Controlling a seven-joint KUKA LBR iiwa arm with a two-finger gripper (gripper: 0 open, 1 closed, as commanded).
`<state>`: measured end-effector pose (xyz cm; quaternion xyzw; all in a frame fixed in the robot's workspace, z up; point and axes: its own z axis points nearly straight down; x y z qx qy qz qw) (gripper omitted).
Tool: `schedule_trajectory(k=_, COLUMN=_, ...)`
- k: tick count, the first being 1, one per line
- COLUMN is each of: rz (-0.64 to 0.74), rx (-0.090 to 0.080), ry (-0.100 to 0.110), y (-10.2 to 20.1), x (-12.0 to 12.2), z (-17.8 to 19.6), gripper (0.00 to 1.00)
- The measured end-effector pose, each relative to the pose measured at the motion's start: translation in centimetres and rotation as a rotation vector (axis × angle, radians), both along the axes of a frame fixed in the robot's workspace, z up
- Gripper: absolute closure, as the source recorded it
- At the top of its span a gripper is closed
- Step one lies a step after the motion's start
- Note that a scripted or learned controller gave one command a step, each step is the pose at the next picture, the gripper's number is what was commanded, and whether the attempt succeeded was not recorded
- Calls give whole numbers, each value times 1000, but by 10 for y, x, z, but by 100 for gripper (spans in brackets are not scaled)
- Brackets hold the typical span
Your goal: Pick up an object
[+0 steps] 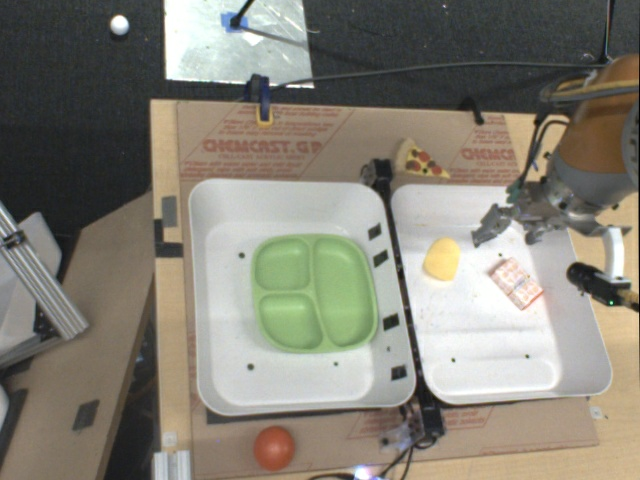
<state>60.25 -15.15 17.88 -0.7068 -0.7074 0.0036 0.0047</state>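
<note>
Gripper (515, 223) above the right bin (575, 373), upper part; jaw state cannot be told. Nothing seen held. Yellow lump (442, 259) lies just left of it, small carton (516, 283) below. Left bin (215, 368) holds a green tray (313, 292).

The only lettering that can be read is on the brown board (330, 133) that lies under the two white bins. Red print reading "CHEMCAST GP" runs across it just behind the left bin (290, 203), upside down from this view. The same red print shows again behind the right bin (500, 388), near the board's far right corner, but there it is cut off and only partly legible. The small packet (516, 282) in the right bin carries red markings too small to make out.
</note>
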Motion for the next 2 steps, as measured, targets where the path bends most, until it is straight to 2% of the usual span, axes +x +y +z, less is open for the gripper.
schedule_trajectory(k=1, rz=2, rx=-2, ry=-13, y=0, x=3, z=8, gripper=0)
schedule_trajectory(k=2, rz=1, rx=-1, ry=-12, y=5, x=-4, z=-49, gripper=0)
